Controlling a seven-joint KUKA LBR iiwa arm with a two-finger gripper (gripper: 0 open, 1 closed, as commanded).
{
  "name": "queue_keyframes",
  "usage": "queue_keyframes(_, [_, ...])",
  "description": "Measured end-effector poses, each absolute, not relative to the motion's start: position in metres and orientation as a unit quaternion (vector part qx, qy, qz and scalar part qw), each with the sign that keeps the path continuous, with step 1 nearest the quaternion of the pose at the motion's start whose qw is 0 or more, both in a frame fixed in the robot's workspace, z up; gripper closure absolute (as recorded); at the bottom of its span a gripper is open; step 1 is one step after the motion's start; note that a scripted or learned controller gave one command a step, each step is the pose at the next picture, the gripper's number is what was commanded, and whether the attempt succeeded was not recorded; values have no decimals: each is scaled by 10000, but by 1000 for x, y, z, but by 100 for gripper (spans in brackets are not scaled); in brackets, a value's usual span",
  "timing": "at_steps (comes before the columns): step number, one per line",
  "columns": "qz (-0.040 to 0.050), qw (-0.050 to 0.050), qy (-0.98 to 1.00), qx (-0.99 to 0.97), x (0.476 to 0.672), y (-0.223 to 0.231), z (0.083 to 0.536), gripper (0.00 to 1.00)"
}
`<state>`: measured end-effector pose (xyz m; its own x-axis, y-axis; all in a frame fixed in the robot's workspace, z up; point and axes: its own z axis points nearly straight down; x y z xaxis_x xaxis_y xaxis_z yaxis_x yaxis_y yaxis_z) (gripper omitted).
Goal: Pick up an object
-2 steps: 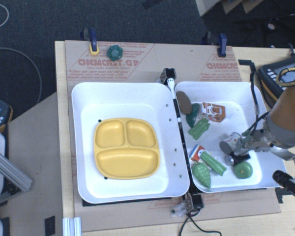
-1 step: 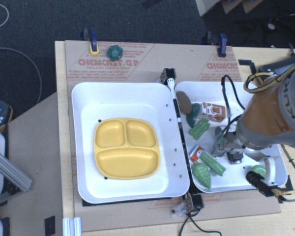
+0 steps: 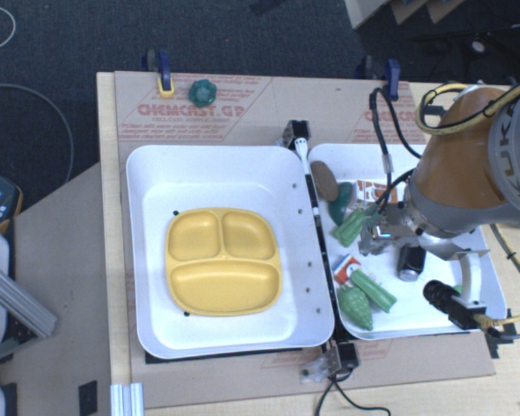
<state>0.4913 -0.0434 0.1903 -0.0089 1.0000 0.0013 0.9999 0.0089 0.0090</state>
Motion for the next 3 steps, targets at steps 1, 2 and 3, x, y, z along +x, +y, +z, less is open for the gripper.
queue_keyframes(1, [17,10,7096,7046,479,26,209,100])
queue_keyframes(2, [63,20,7117,7025,480,116,311,100])
queue_keyframes(3, [101,36,7103,7038,480,187,511,100])
